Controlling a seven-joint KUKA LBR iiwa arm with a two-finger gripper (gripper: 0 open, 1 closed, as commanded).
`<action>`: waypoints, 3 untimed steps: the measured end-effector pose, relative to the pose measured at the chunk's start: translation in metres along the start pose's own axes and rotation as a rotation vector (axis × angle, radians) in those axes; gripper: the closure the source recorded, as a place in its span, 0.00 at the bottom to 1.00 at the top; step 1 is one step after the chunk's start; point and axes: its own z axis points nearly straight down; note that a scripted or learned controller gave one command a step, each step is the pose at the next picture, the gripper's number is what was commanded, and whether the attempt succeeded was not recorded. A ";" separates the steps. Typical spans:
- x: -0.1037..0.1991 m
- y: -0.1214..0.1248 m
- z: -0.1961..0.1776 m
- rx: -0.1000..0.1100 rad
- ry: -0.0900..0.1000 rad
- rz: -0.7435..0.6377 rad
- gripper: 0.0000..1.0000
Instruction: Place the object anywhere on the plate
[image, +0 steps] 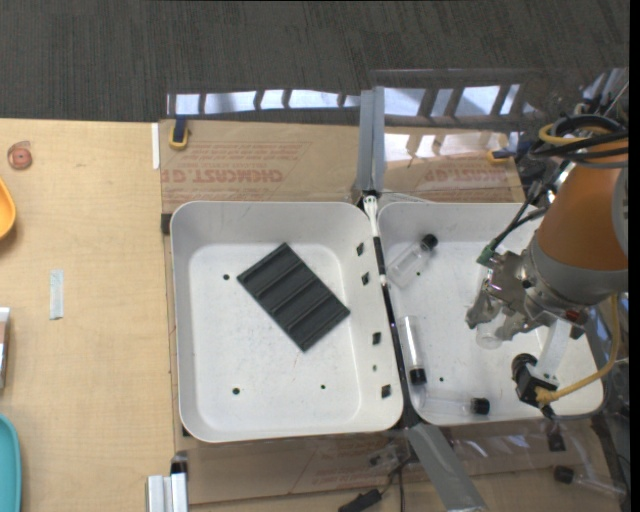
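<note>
A dark grey ribbed plate (293, 296) lies at a slant in the left bin (200, 400). In the right bin (450, 225), a clear vial (408, 262) with a black cap lies near the left wall. A clear tube (410, 347) with a black end lies along the same wall, nearer the front. My gripper (489, 318) hangs over the right part of the right bin, far from the plate. A pale translucent shape (488, 337) sits right under it; I cannot tell whether it is held.
A small black cap (480, 406) lies near the right bin's front edge. Cables and a yellow hose (570, 385) hang off the wrist over the bin's right side. Cardboard (260, 170) lies behind the bins, and a wooden bench top (80, 300) is to the left.
</note>
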 end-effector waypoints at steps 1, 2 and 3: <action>0.111 0.000 -0.032 -0.002 -0.002 0.252 1.00; 0.211 0.053 0.026 -0.002 -0.003 0.274 1.00; 0.271 0.041 -0.015 -0.003 -0.001 0.388 1.00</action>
